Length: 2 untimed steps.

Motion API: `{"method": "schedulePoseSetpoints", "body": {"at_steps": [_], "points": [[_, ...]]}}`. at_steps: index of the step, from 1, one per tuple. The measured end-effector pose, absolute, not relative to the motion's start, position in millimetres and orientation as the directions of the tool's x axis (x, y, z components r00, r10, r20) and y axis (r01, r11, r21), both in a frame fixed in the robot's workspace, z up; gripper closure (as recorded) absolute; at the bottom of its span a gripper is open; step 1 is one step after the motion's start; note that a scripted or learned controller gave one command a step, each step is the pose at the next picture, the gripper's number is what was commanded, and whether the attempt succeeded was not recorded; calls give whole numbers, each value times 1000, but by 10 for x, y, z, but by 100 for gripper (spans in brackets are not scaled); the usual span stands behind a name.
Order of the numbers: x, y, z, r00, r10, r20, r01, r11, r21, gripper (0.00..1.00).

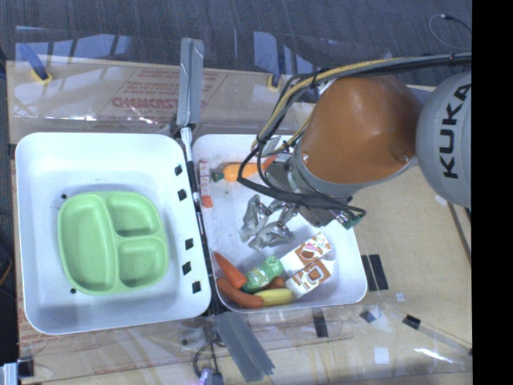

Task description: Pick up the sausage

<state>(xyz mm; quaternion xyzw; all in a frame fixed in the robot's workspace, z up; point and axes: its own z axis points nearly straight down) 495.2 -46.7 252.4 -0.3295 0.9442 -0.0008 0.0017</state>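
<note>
The sausage (239,297), a dark red-brown link, lies in the right bin's (353,283) front left corner, against the front wall. An orange-red carrot-like piece (230,269) rests just behind it. My gripper (268,223) hangs over the middle of the right bin, below the orange wrist band, about a hand's width behind and right of the sausage. Its metal fingers (255,215) are open with nothing between them.
Beside the sausage lie a yellow banana (275,297), a green toy (263,276) and two white cartons (309,263). An orange carrot (240,171) sits at the bin's back left. The left bin (40,167) holds a green divided plate (112,243).
</note>
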Motion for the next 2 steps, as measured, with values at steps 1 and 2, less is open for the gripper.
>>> {"method": "schedulePoseSetpoints", "body": {"at_steps": [1,2], "points": [[4911,-513,2137,-671,-741,1,-741,671,1,100],[5540,-838,1919,-831,-556,-2,-556,831,-1,100]]}}
